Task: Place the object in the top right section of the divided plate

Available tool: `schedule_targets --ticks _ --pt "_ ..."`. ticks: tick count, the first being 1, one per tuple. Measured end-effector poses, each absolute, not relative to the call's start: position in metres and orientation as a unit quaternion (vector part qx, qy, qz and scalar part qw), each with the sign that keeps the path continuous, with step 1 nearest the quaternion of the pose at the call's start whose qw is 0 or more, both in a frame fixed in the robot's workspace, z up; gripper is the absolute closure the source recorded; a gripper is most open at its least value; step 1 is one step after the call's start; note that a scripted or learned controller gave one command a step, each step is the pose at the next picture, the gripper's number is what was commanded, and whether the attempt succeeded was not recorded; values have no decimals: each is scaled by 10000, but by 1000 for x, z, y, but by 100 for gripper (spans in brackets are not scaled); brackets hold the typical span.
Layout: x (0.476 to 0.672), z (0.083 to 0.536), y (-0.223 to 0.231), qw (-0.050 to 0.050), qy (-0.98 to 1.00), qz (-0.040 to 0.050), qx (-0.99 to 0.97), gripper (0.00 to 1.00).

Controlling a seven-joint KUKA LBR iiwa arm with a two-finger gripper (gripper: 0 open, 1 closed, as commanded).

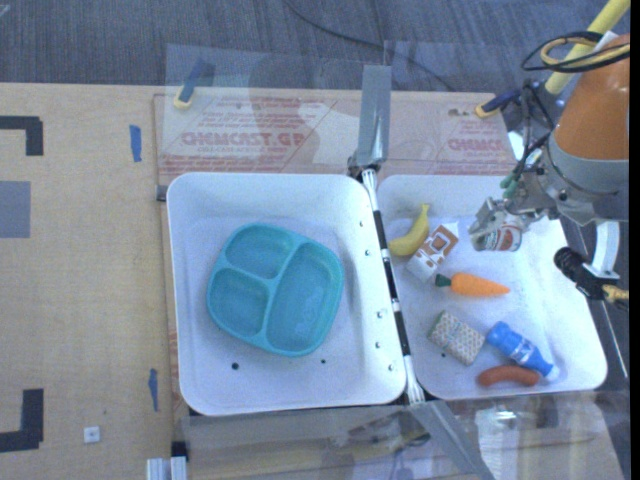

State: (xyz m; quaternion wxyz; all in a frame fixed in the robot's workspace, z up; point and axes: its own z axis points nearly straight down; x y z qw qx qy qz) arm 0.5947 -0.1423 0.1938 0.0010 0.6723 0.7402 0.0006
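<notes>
Heads up, your gripper point(497, 222) sits low in the right bin point(590, 368) over a small brown-white can point(500, 238), jaws too blurry to call, while the divided plate point(275, 288) lies in the left bin point(200, 368), and "CHEMCAST" shows on the sheet point(245, 133) behind.

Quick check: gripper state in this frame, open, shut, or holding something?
Gripper: cannot be told; it sits low over a small brown-and-white item in the right bin.

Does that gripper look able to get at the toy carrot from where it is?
Probably yes: the carrot lies open-topped in the right bin, just below the gripper, with nothing stacked on it.
</notes>
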Motion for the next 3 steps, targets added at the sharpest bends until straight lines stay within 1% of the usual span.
schedule_targets --ticks 1,2,3 --pt "565 185 -45 -4 7677 -1 6409 100" --pt "593 227 33 19 8608 11 5089 100" --pt "634 190 99 15 8713 10 4907 100"
